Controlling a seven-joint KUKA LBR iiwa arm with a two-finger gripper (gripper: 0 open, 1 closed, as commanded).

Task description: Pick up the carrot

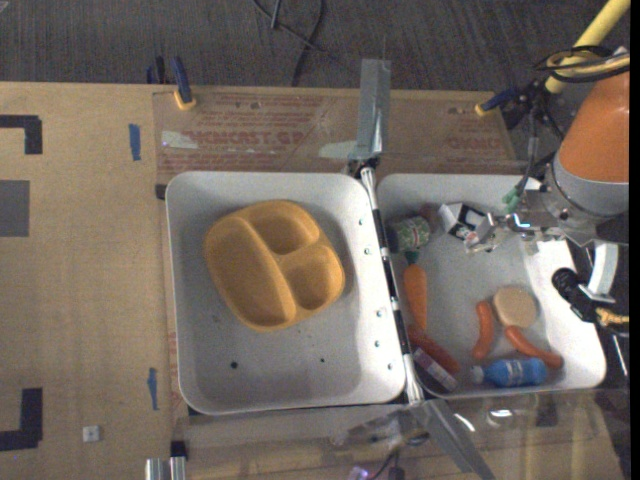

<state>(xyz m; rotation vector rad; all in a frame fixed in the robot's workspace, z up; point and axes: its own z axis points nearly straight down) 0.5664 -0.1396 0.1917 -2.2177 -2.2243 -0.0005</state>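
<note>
We see the carrot (415, 297) lying in the right bin (590, 368), against its left wall. The gripper (487, 238) hovers nearby, up-right, above the bin; its grip state we cannot tell.

Two bins sit side by side. A sectioned plate (274, 264) lies at the centre of the left bin (190, 368). In the right bin (592, 363), the carrot (416, 296) lies at nine o'clock, a bottle (511, 372) at six, and the gripper (492, 236) near twelve.
</note>
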